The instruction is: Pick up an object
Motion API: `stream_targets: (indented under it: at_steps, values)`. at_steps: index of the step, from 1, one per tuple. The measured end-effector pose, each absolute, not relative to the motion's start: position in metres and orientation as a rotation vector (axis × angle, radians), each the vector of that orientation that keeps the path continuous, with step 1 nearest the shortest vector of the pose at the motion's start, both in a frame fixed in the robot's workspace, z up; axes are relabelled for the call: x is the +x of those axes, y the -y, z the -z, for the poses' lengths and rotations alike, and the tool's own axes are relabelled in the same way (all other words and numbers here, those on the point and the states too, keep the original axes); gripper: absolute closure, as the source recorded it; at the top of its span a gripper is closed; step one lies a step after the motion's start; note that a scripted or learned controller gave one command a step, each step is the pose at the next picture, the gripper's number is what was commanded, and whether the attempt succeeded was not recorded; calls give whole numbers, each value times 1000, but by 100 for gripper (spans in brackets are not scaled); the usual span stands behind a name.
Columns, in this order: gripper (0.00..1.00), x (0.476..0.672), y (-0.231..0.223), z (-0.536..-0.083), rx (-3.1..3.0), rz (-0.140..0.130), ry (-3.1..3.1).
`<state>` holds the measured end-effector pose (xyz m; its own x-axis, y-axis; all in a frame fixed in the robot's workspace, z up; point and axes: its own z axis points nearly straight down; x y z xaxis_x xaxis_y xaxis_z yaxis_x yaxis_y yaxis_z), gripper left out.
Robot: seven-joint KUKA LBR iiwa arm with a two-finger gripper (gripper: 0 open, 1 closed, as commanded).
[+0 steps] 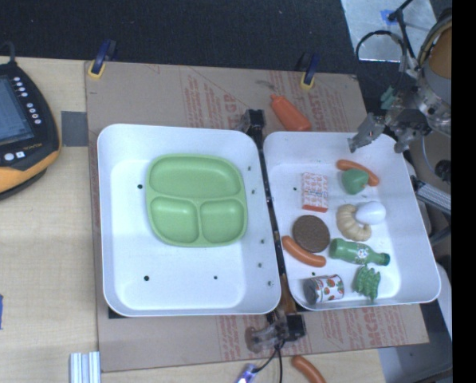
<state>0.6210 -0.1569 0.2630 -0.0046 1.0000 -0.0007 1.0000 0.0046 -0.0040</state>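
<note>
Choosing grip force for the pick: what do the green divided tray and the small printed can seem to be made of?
Green three-compartment tray: probably moulded plastic, matte, with uniform colour and soft rounded edges. Small printed can lying on its side: looks like metal or toy plastic, with a greyish end and a glossy red-and-white label; too small to tell which.

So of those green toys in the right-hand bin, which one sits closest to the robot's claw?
The rounded green pepper-like toy beside the small orange carrot. It lies at the bin's far end, just below the gripper; the green bottle and the green leafy piece lie at the near end.
</note>
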Motion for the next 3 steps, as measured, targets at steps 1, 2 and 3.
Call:
stream_targets:
  at_steps: [1, 2, 3]
  values:
    - [0, 640, 165, -188, -2213, -8, 2225]
    - [0, 658, 193, -100, -2219, -1, 2232]
    - [100, 659, 194, -112, -2219, -2, 2235]
